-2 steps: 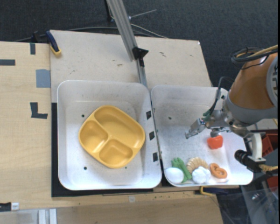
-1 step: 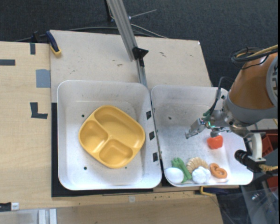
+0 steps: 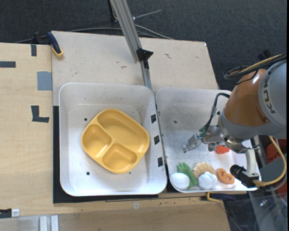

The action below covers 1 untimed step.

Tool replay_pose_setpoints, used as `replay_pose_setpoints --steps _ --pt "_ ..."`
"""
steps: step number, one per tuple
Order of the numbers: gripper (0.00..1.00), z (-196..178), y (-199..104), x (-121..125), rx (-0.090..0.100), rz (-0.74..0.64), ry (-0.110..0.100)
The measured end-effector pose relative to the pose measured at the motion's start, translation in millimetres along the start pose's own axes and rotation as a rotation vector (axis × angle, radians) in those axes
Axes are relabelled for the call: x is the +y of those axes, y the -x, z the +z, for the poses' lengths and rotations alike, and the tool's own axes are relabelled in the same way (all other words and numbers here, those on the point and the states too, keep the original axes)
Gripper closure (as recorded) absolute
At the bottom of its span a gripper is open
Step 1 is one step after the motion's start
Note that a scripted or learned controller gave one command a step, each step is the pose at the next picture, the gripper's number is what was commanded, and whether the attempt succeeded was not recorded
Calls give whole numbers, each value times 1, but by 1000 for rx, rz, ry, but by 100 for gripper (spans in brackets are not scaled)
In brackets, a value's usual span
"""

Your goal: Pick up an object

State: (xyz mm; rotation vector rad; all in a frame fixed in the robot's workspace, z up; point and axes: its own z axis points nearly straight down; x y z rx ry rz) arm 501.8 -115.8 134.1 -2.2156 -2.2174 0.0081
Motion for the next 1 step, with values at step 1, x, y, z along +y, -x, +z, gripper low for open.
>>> replay_pose_setpoints --steps 1 --pt "0 46 0 0 -3 1 8"
